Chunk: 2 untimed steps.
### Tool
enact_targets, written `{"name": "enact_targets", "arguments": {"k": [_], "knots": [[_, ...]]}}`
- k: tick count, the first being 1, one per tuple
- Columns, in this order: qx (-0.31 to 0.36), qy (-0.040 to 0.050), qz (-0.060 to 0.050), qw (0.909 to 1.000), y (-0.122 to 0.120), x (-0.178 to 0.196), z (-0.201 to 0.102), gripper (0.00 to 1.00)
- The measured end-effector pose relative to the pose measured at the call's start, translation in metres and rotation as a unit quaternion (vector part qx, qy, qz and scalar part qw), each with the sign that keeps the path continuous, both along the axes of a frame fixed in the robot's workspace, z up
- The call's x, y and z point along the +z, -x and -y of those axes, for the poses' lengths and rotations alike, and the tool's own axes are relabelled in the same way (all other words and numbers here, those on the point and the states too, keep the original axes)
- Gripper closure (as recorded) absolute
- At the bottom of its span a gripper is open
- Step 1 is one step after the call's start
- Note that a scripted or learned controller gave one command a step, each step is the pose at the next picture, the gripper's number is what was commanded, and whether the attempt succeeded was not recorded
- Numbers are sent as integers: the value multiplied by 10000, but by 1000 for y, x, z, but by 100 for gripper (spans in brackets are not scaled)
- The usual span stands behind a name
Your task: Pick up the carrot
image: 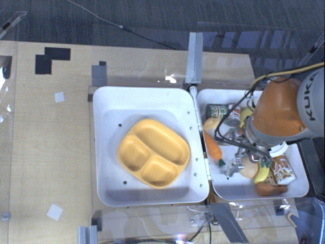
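The carrot [213, 147] lies along the right bin's [302, 187] left wall, likely light, stiff and smooth; mid-length suits gripping. The hand [234, 165] hovers beside it; its state is unclear.

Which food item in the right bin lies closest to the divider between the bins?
The carrot, orange and slanted along the right bin's left wall; the can and banana sit farther right.
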<state>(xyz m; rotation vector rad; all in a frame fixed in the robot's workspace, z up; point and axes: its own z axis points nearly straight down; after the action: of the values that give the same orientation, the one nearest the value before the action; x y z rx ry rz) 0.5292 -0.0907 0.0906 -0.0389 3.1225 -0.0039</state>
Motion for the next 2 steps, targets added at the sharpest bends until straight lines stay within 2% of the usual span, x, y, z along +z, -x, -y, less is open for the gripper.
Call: {"name": "enact_targets", "arguments": {"k": [1, 2], "knots": [[-1067, -27, -43, 9943, -29, 8, -9, 0], [-1035, -28, -4, 9946, -31, 20, -11, 100]]}}
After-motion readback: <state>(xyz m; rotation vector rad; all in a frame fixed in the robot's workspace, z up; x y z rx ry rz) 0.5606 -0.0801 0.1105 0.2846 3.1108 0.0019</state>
